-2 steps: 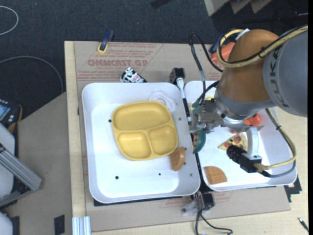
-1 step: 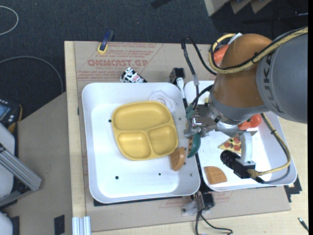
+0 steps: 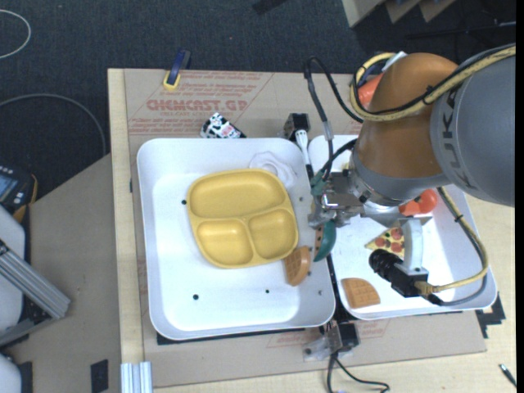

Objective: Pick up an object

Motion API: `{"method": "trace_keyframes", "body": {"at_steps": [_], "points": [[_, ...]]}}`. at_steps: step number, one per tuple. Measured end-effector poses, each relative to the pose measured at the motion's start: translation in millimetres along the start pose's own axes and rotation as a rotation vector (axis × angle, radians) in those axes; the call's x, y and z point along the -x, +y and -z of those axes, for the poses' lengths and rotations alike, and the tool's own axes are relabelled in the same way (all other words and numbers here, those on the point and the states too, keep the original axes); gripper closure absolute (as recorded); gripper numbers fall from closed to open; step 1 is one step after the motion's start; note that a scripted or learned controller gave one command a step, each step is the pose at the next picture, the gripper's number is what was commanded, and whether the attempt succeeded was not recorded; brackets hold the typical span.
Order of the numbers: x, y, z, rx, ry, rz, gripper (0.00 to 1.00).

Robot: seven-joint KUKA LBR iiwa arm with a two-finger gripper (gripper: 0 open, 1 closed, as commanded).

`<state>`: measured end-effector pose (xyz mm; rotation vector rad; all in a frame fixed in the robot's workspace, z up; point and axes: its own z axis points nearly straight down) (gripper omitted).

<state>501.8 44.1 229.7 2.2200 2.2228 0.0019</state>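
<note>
Gripper [image 3: 326, 219] low over the seam between the 2 bins; grip state unreadable. Teal object [image 3: 327, 240] hangs just below it, beside a brown piece [image 3: 298, 265] and yellow tray [image 3: 242, 217].

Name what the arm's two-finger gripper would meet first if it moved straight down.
Probably the slim green object on the ridge between the bins, right under the gripper; the depth is uncertain.
</note>
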Motion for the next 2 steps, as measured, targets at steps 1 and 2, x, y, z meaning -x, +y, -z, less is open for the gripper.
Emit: {"method": "trace_keyframes", "body": {"at_steps": [1,2], "points": [[12,-15,-8,-0.006,0.0,-0.003,1.0],[2,-14,4,0.002,0.0,0.0,1.0]]}}
